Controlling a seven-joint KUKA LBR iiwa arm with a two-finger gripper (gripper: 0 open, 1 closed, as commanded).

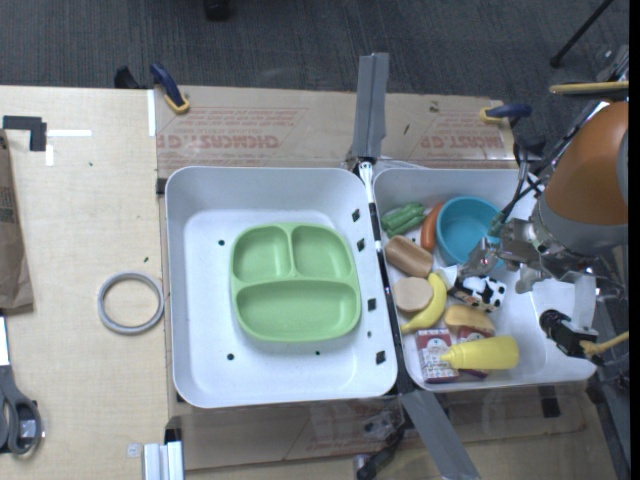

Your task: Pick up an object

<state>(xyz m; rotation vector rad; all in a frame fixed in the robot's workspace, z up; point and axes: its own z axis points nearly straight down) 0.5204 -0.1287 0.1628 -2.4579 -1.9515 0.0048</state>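
Observation:
The right bin (560, 363) holds several toy items. Among them are a blue bowl (466, 226), a green pepper (404, 216), a brown bun (408, 256), a banana (430, 306), a yellow mustard bottle (483, 353), a red packet (432, 356) and a small black-and-white cow (484, 291). My gripper (503, 266) hangs low over this bin, just right of the blue bowl and slightly above the cow. Nothing can be seen held in it.
The left bin (190, 268) carries a green divided plate (295, 281). A grey divider post (371, 103) stands between the bins at the back. On the bench at the left lie a tape ring (130, 301) and scissors (18, 420).

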